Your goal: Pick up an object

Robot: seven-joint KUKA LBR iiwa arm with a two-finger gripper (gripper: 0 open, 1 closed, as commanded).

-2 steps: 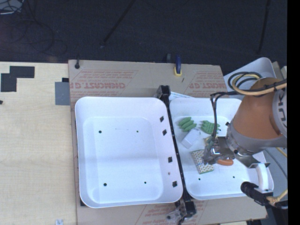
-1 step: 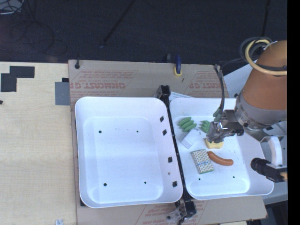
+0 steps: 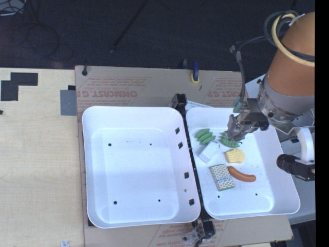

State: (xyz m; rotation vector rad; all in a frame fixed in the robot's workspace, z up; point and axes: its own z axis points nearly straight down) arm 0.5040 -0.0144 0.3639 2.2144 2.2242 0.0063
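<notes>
My gripper [image 3: 234, 135] hangs low in the right bin [image 3: 280, 202], its tip down on a dark green leafy item [image 3: 230, 141]. Just below that lies a yellow corn-like piece [image 3: 235, 156]. To the left rest a green pea pod [image 3: 205, 136] and a small white block [image 3: 208, 152]. Nearer the front are an orange-red sausage [image 3: 241, 175] and a patterned packet [image 3: 222, 177]. The wrist hides the fingertips, and nothing visibly sits between them.
The left bin [image 3: 133, 169] lies beside the right one, separated by a black divider with clips [image 3: 186, 148]. The arm's large orange body [image 3: 295, 60] overhangs the right bin's far right corner. Cardboard [image 3: 133, 89] lies under both bins.
</notes>
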